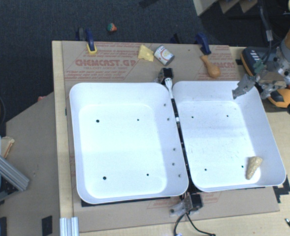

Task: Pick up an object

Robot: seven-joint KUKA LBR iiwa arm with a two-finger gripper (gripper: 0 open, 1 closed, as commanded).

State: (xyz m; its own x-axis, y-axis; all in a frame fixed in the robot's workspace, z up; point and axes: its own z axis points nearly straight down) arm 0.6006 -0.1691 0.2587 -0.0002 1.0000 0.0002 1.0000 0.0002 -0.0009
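Gripper (243,89) over the far right corner of the right bin (218,132), fingers slightly parted, gripping nothing. Beige lump (253,167) well apart, by that bin's near right wall.

Robotics lab or workshop test bench, seen from above. Two shallow white bins (119,141) sit side by side on a brown board (120,62) printed w/ red lettering, fixed by blue clamps (90,41). Dark carpet (36,14) behind, loose cables (184,225) at front edge.
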